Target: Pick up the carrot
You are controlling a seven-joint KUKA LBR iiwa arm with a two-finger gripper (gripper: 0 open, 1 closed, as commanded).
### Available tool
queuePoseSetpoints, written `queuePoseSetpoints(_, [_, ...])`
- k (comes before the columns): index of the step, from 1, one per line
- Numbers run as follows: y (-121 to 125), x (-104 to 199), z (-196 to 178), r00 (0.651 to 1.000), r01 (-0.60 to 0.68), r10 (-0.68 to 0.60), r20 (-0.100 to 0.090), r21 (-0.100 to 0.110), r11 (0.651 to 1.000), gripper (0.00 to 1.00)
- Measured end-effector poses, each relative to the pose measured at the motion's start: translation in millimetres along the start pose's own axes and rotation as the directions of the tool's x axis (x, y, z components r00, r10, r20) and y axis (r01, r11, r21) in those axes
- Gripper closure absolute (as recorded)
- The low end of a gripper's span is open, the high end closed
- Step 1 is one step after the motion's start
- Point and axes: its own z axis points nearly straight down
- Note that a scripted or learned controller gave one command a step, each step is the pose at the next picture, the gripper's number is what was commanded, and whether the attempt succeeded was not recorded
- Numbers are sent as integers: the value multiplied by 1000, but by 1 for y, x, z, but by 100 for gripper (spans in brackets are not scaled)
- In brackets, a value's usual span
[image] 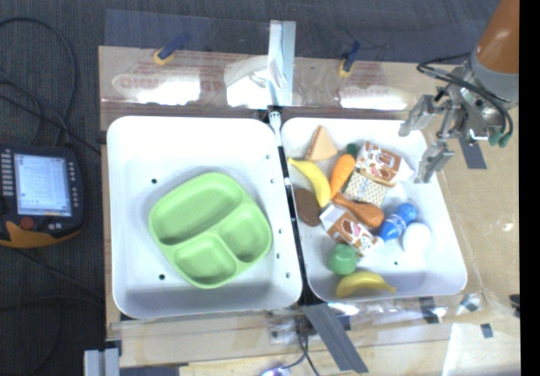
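Lying in the right bin, carrot [341, 172] well left of the spread jaws (holding nothing)

The carrot [341, 172] is a short orange piece with a smooth, plastic-looking skin (no green top can be made out). It lies in the right bin [439, 235], in its upper middle part, slanted so that one end points up toward the far wall and the other down and to the left. It rests among other play food: a banana [313, 182] just to its left, a printed carton [372, 172] touching its right side.
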Motion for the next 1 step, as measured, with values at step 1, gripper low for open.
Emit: queuePoseSetpoints(1, [30, 10, 154, 999, 47, -47, 19, 6, 999, 0])
